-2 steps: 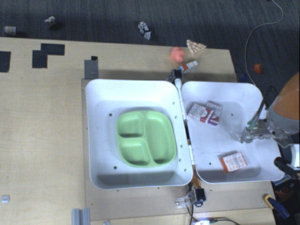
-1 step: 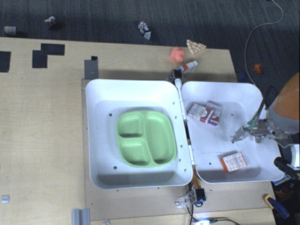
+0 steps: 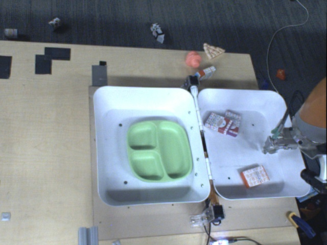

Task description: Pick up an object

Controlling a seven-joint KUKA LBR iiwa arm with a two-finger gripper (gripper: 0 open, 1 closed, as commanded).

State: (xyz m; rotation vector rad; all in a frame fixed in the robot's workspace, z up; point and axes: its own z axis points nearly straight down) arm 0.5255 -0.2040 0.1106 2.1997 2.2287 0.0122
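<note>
1. The wooden bench (image 3: pixel 46 137) carries two white bins; the left bin (image 3: pixel 107 137) holds a green divided plate (image 3: pixel 159 149), well left of the gripper.
2. The right bin (image 3: pixel 245 182) contains two small cartons.
3. The gripper (image 3: pixel 270 148) hangs over this bin's right side, likely positioning to pick.
4. One red carton (image 3: pixel 254 175) lies just below-left of it; another carton (image 3: pixel 223 122) up-left.
5. Its grip cannot be judged.

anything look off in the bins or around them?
Inside the bins, nothing stands out: the green divided plastic tray lies flat in the left white bin, and two small red-and-white packets lie in the right white bin. Behind them, a pink ball and other small items sit loose on the bench.
</note>
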